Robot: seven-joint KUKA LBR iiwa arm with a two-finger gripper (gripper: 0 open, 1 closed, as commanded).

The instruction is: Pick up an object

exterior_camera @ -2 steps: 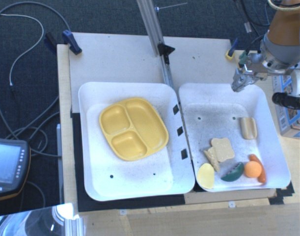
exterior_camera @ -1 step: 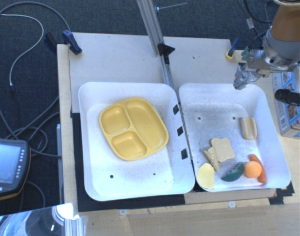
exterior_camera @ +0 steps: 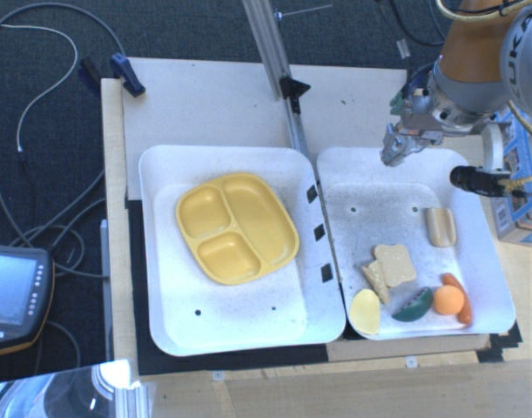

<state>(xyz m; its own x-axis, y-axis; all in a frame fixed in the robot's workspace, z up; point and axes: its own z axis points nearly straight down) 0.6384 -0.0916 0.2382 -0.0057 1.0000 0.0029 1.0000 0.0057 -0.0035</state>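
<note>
Overhead, fingers (exterior_camera: 394, 153), seemingly pressed together, hang by right bin's (exterior_camera: 474, 194) far rim, toast (exterior_camera: 394, 264) well apart.

Pincer (exterior_camera: 394, 152) hovers above right bin's (exterior_camera: 483, 242) far rim.

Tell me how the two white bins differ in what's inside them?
The left bin holds one large item, a yellow divided plate lying flat near its middle. The right bin holds several small toy foods bunched toward its near end: bread slice, orange, carrot, pale yellow piece, tan roll. The gripper hovers over the right bin's far edge, not the left's. Both bins are shallow, white and speckled.
</note>
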